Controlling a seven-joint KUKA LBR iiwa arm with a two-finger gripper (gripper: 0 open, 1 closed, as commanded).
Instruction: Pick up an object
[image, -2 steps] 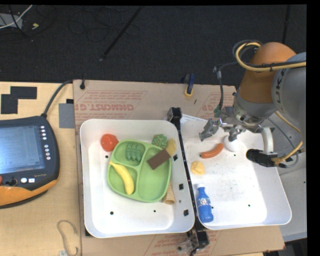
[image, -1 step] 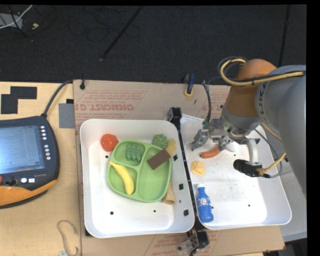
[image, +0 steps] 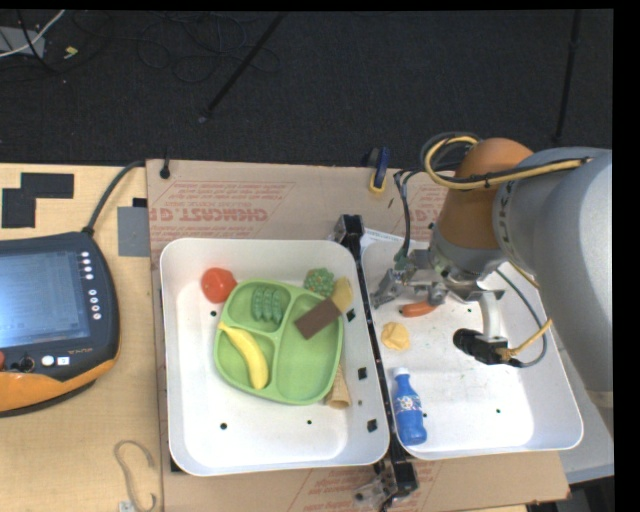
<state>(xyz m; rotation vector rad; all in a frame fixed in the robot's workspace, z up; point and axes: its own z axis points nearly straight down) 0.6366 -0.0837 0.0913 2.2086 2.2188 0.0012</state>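
The grey arm (image: 560, 240) reaches into the right bin (image: 520, 400). Its gripper (image: 398, 290) hangs low beside an orange-red toy (image: 418, 309), not touching. A yellow piece (image: 396, 337) and blue bottle (image: 408, 407) lie nearby. The left bin (image: 190, 400) holds a green tray (image: 285, 375).

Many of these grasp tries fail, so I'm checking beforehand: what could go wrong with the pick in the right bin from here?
The gripper hovers beside a small flat orange-red piece, which lies low and may slip out. A yellow lumpy toy sits close by and could be nudged. Both lie near the right white bin inner wall.
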